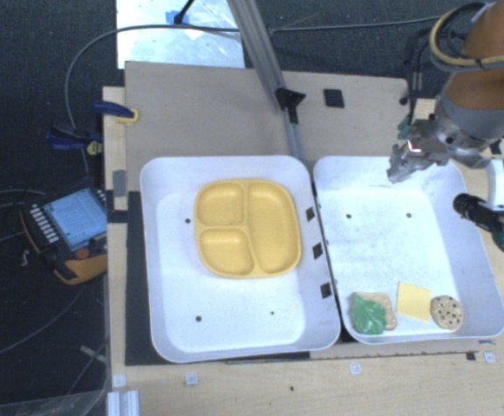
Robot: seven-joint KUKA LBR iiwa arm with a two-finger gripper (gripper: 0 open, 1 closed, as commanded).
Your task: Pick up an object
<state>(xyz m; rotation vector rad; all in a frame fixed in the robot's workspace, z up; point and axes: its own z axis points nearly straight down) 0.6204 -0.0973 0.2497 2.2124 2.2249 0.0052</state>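
Three small items lie along the near edge of the right bin [382, 232]: a green leafy piece on a tan slice [371, 312], a yellow cheese square [413, 301] and a round chocolate-chip cookie [446, 312]. My gripper [402, 168] hangs over the bin's far rim, well away from these items. Nothing shows between its fingers. The arm comes in from the upper right.
The left bin [173, 319] holds a yellow divided plate [246, 227] with three compartments. A grey pole [260, 42] slants down to the gap between the bins. A cardboard sheet [191, 102] lies under both bins. Cables and a handheld unit [69, 224] sit at the left.
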